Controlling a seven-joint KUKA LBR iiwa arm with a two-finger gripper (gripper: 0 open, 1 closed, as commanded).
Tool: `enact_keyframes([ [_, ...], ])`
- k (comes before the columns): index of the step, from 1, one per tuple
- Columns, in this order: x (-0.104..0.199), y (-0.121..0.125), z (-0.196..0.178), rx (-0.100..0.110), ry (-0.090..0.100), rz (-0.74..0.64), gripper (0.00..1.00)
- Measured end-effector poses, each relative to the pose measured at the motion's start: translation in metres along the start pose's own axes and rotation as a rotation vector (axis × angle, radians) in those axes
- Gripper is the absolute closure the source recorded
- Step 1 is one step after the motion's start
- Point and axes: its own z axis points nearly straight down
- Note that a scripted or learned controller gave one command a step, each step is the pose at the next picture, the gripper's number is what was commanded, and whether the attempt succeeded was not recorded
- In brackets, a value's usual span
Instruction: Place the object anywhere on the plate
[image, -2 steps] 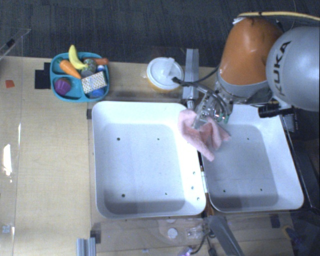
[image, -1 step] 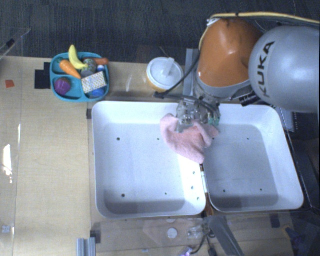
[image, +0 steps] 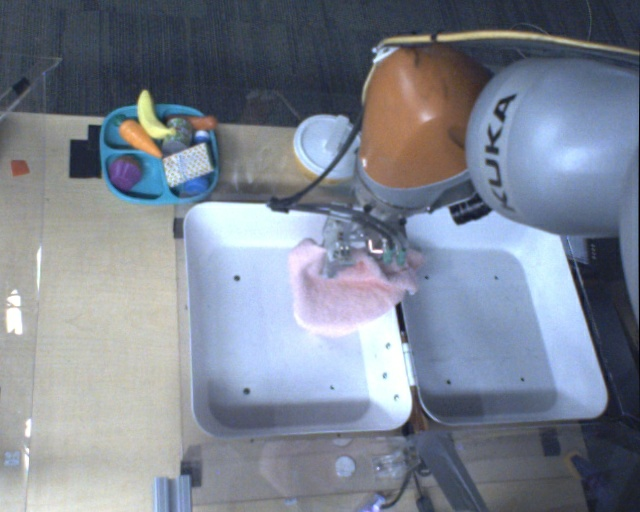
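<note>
A pale pink, soft-edged plate-like piece (image: 335, 295) lies in the left bin (image: 230, 330), at its upper right. Its right edge reaches the divider between the two bins. My gripper (image: 360, 250) hangs right over the pink piece's upper edge, under the arm's orange band. A small green bit (image: 396, 259) shows at the gripper's right side; I cannot make out what it is or whether it is held. The wrist hides the top of the pink piece.
The right bin (image: 500, 340) sits beside the left one, partly under the arm. A blue divided tray (image: 155, 152) with toy food stands on the bench at the back left. A white cup with a yellow rim (image: 322, 145) stands behind the bins.
</note>
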Motion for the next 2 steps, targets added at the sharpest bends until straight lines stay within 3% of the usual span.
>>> enact_keyframes([
  [1,0.0154,0.0498,0.0022,-0.001,0.001,-0.001,1.00],
  [2,0.0153,0.0496,0.0020,-0.001,0.001,-0.001,0.00],
])
